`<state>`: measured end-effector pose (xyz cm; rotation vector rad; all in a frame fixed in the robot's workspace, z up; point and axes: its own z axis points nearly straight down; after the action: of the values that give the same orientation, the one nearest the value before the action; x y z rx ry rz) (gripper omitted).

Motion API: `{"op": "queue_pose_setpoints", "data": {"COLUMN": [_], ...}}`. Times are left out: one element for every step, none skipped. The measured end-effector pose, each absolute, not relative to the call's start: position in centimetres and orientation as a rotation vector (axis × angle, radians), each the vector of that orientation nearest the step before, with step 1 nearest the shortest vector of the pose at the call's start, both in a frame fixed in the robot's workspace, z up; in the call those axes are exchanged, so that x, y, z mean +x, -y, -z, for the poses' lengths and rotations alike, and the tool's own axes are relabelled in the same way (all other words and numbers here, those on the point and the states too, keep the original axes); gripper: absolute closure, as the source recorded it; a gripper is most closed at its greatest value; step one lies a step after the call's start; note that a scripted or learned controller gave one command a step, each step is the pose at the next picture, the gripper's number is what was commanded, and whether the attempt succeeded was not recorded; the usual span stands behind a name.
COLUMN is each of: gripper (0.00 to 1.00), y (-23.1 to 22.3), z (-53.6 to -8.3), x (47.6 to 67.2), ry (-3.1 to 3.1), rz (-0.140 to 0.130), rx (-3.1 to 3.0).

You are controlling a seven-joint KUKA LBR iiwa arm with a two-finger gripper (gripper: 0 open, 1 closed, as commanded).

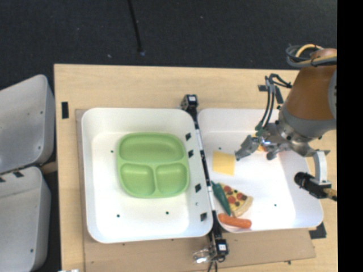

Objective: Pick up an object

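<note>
Bins come first, two of them, shallow and white, side by side on the wooden bench; the divider rail (198,157) where their inner walls meet serves as the landmark for everything else. One left bin (96,220) lies to the rail's left and one right bin (295,214) to its right, likely so objects can be carried from one to the other.

One green tray (153,164) with three compartments lies flat just left of the rail, near the middle of its bin, nothing resting on it.

One arm (309,98) reaches in well right of the rail, its gripper (258,148) low over the right bin. The fingers look spread apart, with nothing between them.

One yellow block (223,164) sits just right of the rail, near the gripper's leftward finger yet apart from it; I judge it the likeliest thing to pick, being closest and standing free.

One pizza slice (238,202) lies right of the rail toward the near edge. One green pepper-like piece (219,197) lies against the rail beside it, and one orange carrot-like piece (235,222) sits nearest the front; these three crowd together, which would make a clean grasp harder.
</note>
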<state>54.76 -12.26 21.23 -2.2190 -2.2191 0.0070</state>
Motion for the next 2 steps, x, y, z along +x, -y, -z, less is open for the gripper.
{"op": "queue_pose_setpoints", "data": {"gripper": [0.00,0.00], "y": [12.3,12.4], "z": [-15.0,-9.8], "x": [55.2,55.2], "ry": [2.220,2.219], "rz": [-0.006,-0.005], "rx": [-2.220,-2.222]}}
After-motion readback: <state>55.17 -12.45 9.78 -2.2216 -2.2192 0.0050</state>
